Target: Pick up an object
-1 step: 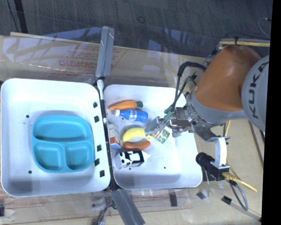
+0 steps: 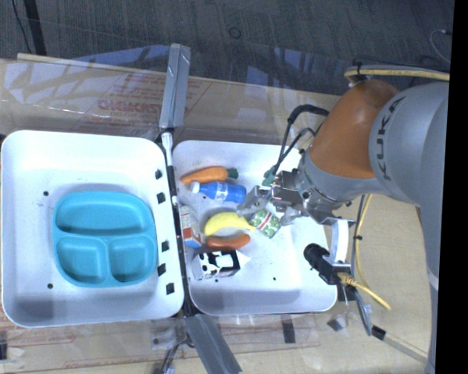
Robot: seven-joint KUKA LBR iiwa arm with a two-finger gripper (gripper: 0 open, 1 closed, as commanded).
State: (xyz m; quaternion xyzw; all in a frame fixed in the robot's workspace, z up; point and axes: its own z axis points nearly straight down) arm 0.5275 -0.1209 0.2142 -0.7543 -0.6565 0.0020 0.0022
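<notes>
In the right bin (image 2: 291, 299), a smooth curved banana (image 2: 223, 222) lies just left of the gripper (image 2: 270, 201); finger state cannot be determined.

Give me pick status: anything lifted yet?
Done: the arm has reached into the right bin, with the gripper low by the green-and-white packet. In hand: nothing visibly held. Left: the grasp and lift; carrot, bottle, banana and black-and-white item lie in that bin, blue tray in the left one.
</notes>
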